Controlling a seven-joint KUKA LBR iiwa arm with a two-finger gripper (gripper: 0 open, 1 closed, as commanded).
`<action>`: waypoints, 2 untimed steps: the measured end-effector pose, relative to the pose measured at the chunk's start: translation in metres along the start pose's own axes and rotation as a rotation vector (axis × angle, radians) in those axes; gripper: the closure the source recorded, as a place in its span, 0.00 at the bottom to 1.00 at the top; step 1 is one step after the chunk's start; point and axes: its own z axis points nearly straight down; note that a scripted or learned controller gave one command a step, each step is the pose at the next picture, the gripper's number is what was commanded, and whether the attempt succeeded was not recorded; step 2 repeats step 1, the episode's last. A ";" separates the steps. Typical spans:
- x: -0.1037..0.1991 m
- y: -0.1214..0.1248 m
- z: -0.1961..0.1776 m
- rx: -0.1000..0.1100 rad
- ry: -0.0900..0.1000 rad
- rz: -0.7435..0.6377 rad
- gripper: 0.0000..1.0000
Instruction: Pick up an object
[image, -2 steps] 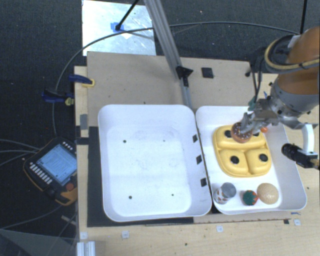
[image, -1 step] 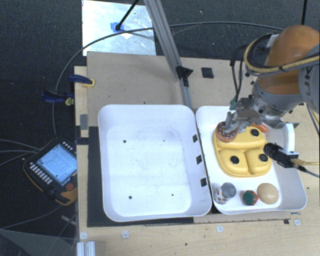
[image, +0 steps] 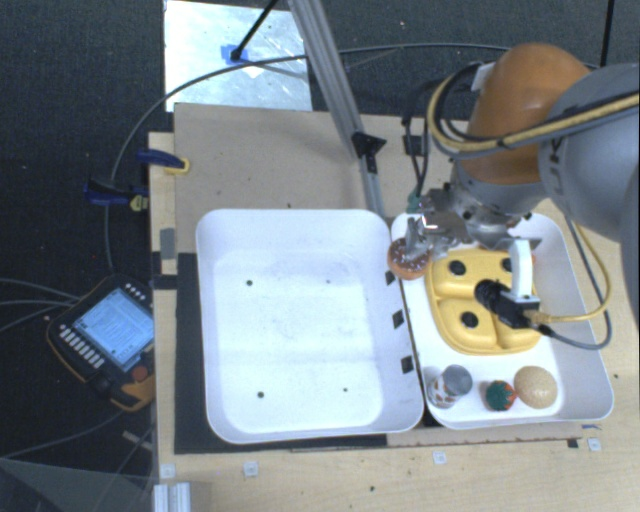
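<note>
My gripper (image: 424, 230) hangs over the top left corner of the right bin (image: 590, 385), below the orange band of the arm (image: 525, 95). Just beneath it and to its left, a small round brown object (image: 406, 259) lies at the bin's left wall. A large yellow block with dark holes (image: 478, 300) fills the bin's middle, partly covered by the wrist. Along the bin's front lie a small grey and red object (image: 448, 384), a green and red ball (image: 499, 395) and a beige egg-shaped object (image: 536, 386).
The left bin (image: 225, 330) sits beside the right one, sharing a low wall. A grey pole (image: 335, 90) slants in from the top. A black connector and yellow cable (image: 505, 303) cross the yellow block. A handheld pendant (image: 105, 335) lies off the bench's left.
</note>
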 end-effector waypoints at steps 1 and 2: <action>0.062 0.006 0.016 0.001 0.000 0.000 1.00; 0.062 0.006 0.016 0.001 0.000 0.000 1.00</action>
